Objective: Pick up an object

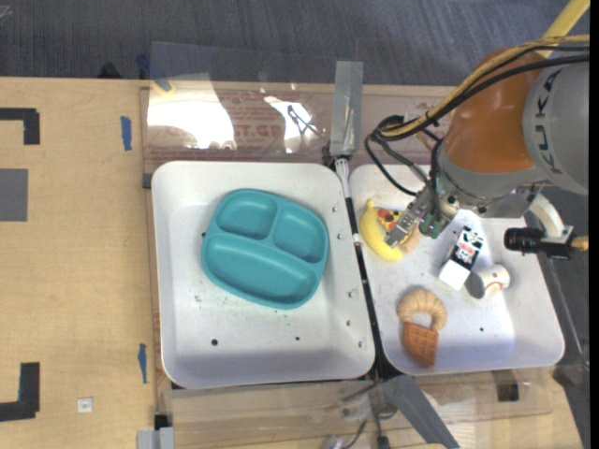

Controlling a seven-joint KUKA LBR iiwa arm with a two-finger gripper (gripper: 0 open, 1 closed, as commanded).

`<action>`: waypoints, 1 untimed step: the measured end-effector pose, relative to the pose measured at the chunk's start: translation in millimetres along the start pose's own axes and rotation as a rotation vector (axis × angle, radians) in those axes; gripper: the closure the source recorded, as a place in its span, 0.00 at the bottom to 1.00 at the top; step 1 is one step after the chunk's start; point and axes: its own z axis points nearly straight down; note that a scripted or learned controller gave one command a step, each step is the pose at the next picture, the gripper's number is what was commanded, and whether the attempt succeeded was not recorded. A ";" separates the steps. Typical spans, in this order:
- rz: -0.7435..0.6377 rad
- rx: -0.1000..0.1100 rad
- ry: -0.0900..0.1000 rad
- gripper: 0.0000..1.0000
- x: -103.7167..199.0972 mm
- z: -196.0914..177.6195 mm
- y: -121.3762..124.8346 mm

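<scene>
One gripper (pixel 409 228) sits low in the right bin (pixel 538 330), at about ten o'clock from that bin's middle, its tip down over a yellow banana toy (pixel 374 236); whether it is spread or pinched I cannot tell, too small and cluttered with cables. Nothing is visibly clamped, so no grasp to claim. Banana toy is the likely pick target, lying against the bin's left wall, just right of the divider (pixel 360 279) between bins, touching or nearly touching the gripper tip, cannot tell which. Judging by its look: small, curved, bright yellow with a reddish patch near the gripper, probably hollow plastic or rubber, so light, a bit slick, not fragile. Best hold is likely across the narrow middle of the curve; the ends taper and could squirt out. Closeness to the wall may block one side. Outward from there: a white carton toy (pixel 460 254) with black marks lies at four o'clock from the gripper, near it; a small white-and-grey piece (pixel 489 282) just beside that, further toward four o'clock. A croissant-and-cone toy (pixel 423 325), tan over orange waffle, lies at six o'clock, well apart from the banana. Left bin (pixel 178 344) holds a teal divided plate (pixel 266 248) at nine o'clock, flat, three compartments. Orange-banded arm (pixel 501 120) comes in from two o'clock.
</scene>
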 end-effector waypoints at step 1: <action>0.401 0.008 0.007 1.00 63.9 -10.1 22.1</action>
